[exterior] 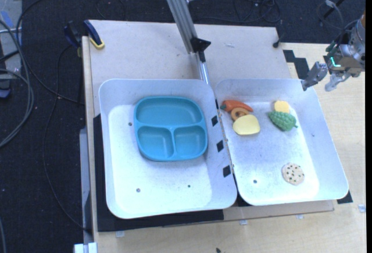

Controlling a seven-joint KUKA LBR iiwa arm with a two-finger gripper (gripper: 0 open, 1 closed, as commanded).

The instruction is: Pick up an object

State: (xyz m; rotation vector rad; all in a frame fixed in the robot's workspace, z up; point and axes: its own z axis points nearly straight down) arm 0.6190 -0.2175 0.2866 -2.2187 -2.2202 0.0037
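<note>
The desk (145, 48) carries two white bins side by side: the left bin (116, 188) holds a blue divided plate (171, 128) near its centre, and the right bin (317, 159) holds the loose items you may choose from. Largest of these is the yellow piece (246, 125) at about 10 o'clock from that bin's centre, touching or just beside an orange piece (237, 109) at 11 o'clock. A green leafy piece (283, 121) lies at roughly 1 o'clock, with a small yellow piece (282, 107) touching its upper edge. A cookie (293, 174) sits alone toward 5 o'clock, well apart from the rest.

The hand (323, 78) hangs beyond the right bin's 2 o'clock corner, outside the rim and above the desk, its two fingers spread and nothing between them.

Judged from this layout, you are at the approach step: no item has been reached. The next move calls for carrying the hand toward 8 o'clock over the bin, then lowering it around one item. The cookie offers the clearest surroundings but lies flat; the green piece looks bulkier, yet its yellow neighbour may get caught.
</note>
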